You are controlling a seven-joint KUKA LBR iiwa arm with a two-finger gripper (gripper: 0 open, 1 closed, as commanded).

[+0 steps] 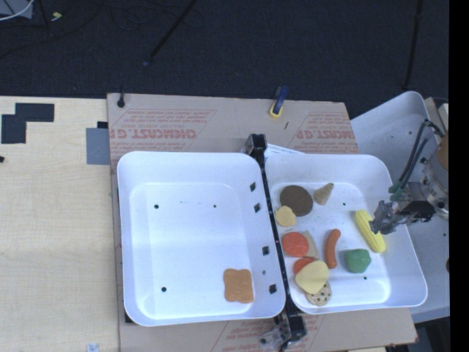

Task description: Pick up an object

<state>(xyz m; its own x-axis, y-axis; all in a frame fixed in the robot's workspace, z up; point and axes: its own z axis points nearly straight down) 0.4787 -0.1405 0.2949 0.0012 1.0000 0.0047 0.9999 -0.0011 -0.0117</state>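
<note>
The right bin (344, 163) holds several toy foods: a brown disc (296, 199), a tan cone (324, 193), a small pale yellow piece (285, 216), a red round piece (295, 243), an orange-red sausage (332, 248), a green lump (357, 259), a larger yellow piece (313, 276) and a speckled cookie (319, 294). A long yellow piece (370, 231) lies by the bin's right wall. My gripper (382, 222) hangs over that wall, right at the long yellow piece's upper end. Whether it touches the piece is unclear.
The left bin (183, 218) holds an orange waffle-like piece (238, 285) near its front right corner. A black divider clip strip (265, 218) runs between the bins. Cardboard (190, 123) lies under both bins. A blue and yellow clamp (278, 103) sits at the cardboard's back edge.
</note>
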